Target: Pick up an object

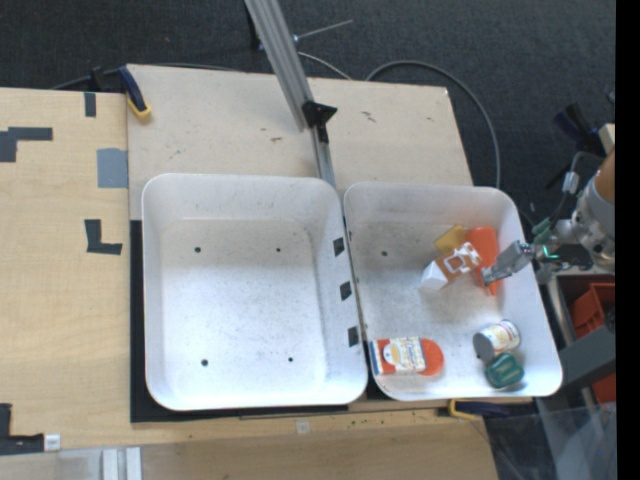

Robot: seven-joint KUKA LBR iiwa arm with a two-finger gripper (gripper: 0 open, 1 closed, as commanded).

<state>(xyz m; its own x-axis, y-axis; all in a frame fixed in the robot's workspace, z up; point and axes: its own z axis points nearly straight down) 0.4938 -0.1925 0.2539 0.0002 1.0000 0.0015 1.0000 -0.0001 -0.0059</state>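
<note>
**Orange carton just beside the gripper in the right bin**

Orange and white mark the carton (pixel 468 256) that lies in the right bin (pixel 400 208), toward that bin's right wall and nearer its far edge than its near one. A small yellow piece (pixel 450 236) touches the carton on its far-left side. The gripper (pixel 497 271) reaches in over the right wall of the same bin, and its tip sits just beside the carton's right end, close enough that contact cannot be judged. Whether the jaws are spread or pressed together cannot be told, since the tip is small and dark against the carton, and nothing is plainly seen between them.

Four other things can be counted in the right bin besides the carton: the yellow piece, one flat packet (pixel 407 356) with a red end lying against the near-left corner, one small silvery can (pixel 497 338) near the near-right corner, and one green object (pixel 504 371) just beside the can, closer to the near edge.

One left bin (pixel 160 268) stands touching the right one, so two bins in all rest side by side on the bench (pixel 60 268).
</note>
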